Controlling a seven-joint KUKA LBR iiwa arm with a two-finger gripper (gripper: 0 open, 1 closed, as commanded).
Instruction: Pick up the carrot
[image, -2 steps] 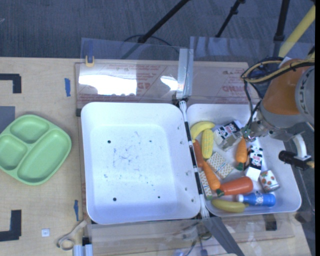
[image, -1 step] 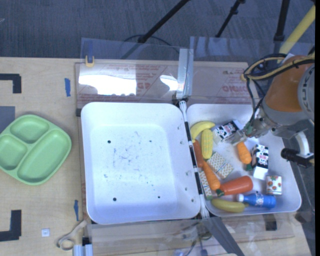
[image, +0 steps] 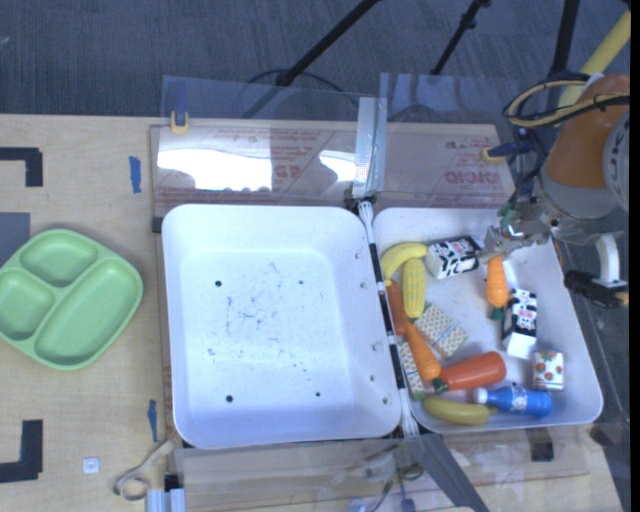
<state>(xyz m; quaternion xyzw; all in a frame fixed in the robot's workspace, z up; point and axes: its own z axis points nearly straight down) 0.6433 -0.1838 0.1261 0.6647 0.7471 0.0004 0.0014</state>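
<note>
The hand (image: 510, 232) sits over the far side of the right bin (image: 585, 385), and whether it is apart or together cannot be told from here. Just below it an orange carrot (image: 496, 281) stands nearly upright, its top close under the hand. The bin is crowded — a black-and-white carton (image: 452, 256) lies to the carrot's left beside a yellow banana (image: 402, 255), and another small carton (image: 521, 318) lies just to its right. Lower down lie a second carrot (image: 422, 352), a waffle-patterned block (image: 440, 328), a red bottle (image: 473, 371) and a blue bottle (image: 516, 401). On the desk (image: 80, 400), well apart, rests a green divided plate (image: 65, 298).
</note>
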